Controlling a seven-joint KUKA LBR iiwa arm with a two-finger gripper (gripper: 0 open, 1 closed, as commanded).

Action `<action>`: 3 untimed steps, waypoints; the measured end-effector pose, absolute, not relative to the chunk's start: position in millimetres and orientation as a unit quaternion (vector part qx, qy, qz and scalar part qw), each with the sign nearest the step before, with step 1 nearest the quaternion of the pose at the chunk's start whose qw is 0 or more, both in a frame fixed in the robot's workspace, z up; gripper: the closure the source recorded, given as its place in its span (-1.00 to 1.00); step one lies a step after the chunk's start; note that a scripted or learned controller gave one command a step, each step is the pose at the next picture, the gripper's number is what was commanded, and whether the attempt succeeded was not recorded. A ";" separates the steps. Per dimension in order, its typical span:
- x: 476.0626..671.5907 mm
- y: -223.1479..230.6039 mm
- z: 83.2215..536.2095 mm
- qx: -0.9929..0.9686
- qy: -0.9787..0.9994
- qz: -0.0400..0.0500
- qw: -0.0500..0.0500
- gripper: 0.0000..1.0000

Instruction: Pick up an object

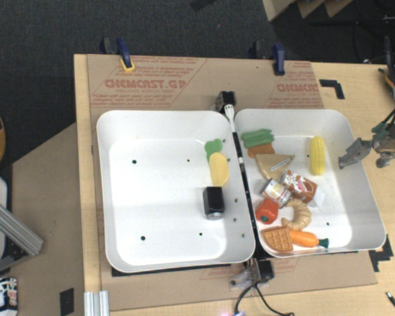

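At the right rim of the right bin [355, 196], the gripper [355, 153] hangs low over the edge, near the corn [317, 155] but apart from it. Its grey fingers [350, 155] seem spread with nothing between them, though at this size the view is poor and I would not swear to it.

The pickable things crowd the right bin: a green piece [257, 137] at the top, a tan wedge [270, 165] below it, a packet [291, 187] in the middle, a tomato [266, 210], a croissant [299, 214], a waffle [278, 238] and a carrot [304, 239] at the near edge. The left bin [138, 196] bears a black box [214, 201] and a yellow piece [218, 168] with a green leaf [213, 146] above it, all near the divider.

The corn looks the best target: it lies closest and stands clear of its neighbours. To do this well, move inward off the rim first, centre over the cob, and turn the fingers to close across its narrow width, not along its length. Come straight down until the tips straddle it, close firmly, then lift plumb. The heap in the middle invites a glancing grip.
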State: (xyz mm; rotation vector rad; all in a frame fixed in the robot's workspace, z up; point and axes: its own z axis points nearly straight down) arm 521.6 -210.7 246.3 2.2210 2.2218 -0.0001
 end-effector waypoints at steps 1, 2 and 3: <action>522.3 -210.9 257.3 0.707 0.708 0.001 0.002 1.00; 539.3 -160.7 391.5 0.704 0.710 0.005 0.007 1.00; 476.6 -87.4 350.4 0.705 0.709 -0.001 -0.004 1.00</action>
